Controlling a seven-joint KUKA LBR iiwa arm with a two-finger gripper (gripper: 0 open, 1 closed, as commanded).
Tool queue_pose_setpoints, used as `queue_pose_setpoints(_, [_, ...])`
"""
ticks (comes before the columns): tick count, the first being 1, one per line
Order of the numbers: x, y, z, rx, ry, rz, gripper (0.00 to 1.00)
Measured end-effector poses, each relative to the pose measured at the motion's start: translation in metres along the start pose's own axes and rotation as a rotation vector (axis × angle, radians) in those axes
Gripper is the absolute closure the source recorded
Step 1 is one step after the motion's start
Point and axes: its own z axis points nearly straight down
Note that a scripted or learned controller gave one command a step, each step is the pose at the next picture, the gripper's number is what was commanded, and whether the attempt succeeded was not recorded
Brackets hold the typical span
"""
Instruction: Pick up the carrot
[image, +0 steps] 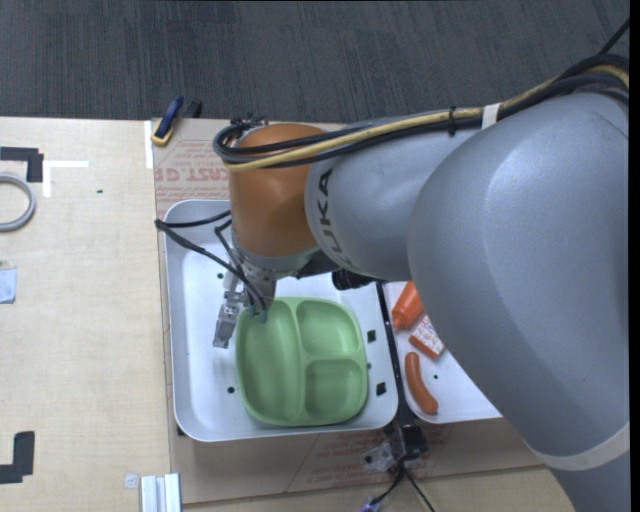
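Presently the pincer (228, 325) hangs low in the left bin (190, 300), at the nine o'clock rim of the green divided plate (303, 362); its opening cannot be told. The carrot (405, 304) lies in the right bin (465, 398), well apart, above a sausage (421, 384).

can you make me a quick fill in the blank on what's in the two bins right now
1. The divided plate in the left bin is coloured ____.
2. The carrot lies in the ____ bin.
3. In the image, the sausage lies ____ the carrot.
4. The gripper hangs over the ____ bin, by the plate's left rim.

Missing words: green; right; below; left
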Motion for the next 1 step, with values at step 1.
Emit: queue_pose_setpoints(1, [-0.049, 0.0037, -0.1204, -0.001, -0.003, -0.022, 0.0])
